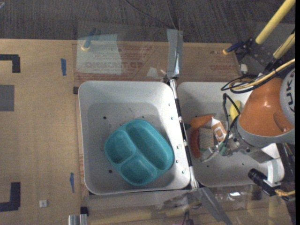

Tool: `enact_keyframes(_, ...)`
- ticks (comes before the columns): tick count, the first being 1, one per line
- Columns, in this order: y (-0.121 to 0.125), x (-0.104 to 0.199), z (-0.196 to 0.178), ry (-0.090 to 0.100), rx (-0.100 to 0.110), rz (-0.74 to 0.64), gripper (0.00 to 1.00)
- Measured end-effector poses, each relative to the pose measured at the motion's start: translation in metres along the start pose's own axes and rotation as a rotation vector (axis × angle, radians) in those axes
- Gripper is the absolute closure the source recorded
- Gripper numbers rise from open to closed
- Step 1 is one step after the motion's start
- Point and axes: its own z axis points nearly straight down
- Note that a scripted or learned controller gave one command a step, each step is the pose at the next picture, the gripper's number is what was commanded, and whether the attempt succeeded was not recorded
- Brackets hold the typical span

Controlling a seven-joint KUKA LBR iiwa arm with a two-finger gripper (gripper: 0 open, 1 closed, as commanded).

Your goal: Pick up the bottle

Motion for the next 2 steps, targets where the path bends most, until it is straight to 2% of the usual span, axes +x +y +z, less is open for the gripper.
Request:
enact_keyframes(1,0.027,-0.044,-0.052,-0.004,-0.004,-0.059,0.00)
enact_keyframes(2,0.064,0.044,-0.073,-0.007,-0.005,-0.382,0.00)
